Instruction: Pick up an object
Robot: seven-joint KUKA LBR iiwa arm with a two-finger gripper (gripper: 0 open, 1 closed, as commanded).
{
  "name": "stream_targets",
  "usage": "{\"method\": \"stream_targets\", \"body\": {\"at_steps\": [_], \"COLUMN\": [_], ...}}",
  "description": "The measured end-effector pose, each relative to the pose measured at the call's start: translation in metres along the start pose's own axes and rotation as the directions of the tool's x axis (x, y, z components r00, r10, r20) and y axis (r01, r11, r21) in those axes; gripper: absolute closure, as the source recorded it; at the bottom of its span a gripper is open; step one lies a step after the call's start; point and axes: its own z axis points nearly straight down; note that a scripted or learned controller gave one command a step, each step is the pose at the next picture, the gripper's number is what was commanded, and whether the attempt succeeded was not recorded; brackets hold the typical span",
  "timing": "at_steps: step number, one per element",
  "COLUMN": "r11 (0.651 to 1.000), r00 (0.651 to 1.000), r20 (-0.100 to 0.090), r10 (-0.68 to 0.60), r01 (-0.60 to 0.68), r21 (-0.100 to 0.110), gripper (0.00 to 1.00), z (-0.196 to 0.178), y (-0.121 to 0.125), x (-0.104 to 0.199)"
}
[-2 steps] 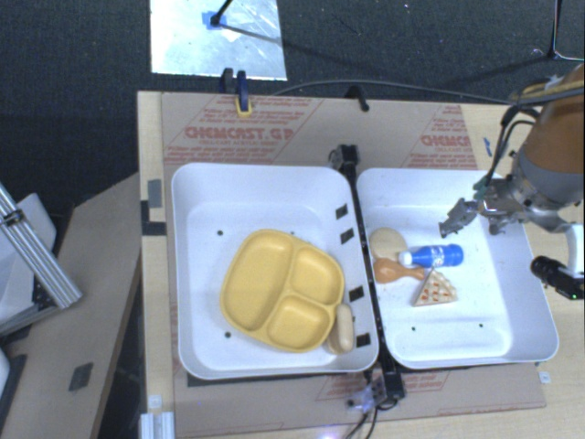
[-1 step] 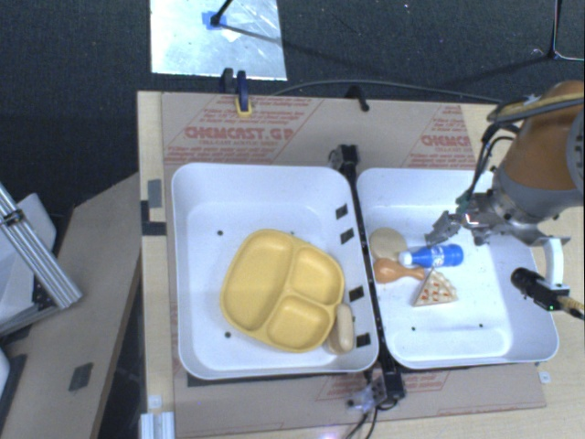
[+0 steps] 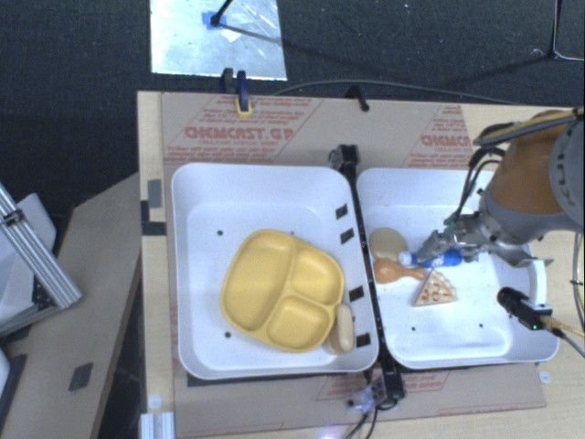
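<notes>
Low over the right bin, the gripper hangs with fingers whose spread cannot be told, a pizza slice at its six o'clock, while a yellow divided plate fills the left bin.

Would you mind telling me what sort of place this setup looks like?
Probably a robotics lab test bench: a robot arm reaching over two white bins of toy food, such as a pizza slice, on a board clamped at its edge.

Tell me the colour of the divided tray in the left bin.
Yellow; the divided tray shows clearly in the camera view.
</notes>
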Motion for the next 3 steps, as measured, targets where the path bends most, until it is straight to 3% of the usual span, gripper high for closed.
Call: {"method": "stream_targets", "body": {"at_steps": [1, 2, 3], "r11": [1.000, 1.000, 1.000], "r00": [1.000, 1.000, 1.000], "r20": [0.000, 0.001, 0.002], "r10": [0.000, -0.001, -0.003], "r01": [0.000, 0.001, 0.003], "r21": [0.000, -0.004, -0.009], "gripper": [0.00, 1.00, 1.00], "z": [0.034, 0.022, -0.041], "y": [0.000, 0.001, 0.010], "x": [0.000, 0.000, 0.001]}}
